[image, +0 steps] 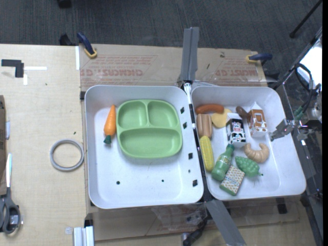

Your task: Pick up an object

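step: approach, nothing picked | tool point(285, 128): at 3 o'clock rim of right bin point(287, 186), grip state unclear | next: descend onto croissant point(257, 152), close

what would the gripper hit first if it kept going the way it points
Likely the croissant: the gripper, at the right bin's right edge, points left and slightly down toward it. Depth is unclear, so it might pass above.

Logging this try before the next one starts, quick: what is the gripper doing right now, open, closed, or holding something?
Gripper: cannot be told; it sits at the right bin's right edge, with nothing seen held in it.
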`<state>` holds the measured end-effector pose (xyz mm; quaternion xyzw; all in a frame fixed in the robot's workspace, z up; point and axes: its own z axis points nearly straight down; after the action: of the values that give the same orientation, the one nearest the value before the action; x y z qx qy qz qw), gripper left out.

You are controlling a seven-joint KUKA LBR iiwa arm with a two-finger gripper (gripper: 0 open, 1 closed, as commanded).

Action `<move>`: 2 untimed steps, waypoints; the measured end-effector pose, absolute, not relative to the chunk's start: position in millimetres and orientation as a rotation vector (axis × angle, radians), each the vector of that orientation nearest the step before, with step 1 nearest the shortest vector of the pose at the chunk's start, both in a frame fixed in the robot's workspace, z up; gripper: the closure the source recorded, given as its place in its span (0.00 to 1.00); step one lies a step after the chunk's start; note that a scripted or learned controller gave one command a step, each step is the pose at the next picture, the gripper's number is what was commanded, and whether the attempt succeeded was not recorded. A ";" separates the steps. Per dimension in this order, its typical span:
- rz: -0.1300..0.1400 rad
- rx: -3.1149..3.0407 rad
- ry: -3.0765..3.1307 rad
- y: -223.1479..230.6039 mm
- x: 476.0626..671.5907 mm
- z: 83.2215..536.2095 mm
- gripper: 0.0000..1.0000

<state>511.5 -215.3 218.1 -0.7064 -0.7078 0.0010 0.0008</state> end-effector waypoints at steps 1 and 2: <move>0.002 -2.351 -2.085 -182.1 643.2 131.6 0.00; 0.006 -2.348 -2.091 -182.1 643.5 140.7 1.00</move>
<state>643.5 -182.1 140.7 -0.7468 -0.6650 0.0018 -0.0013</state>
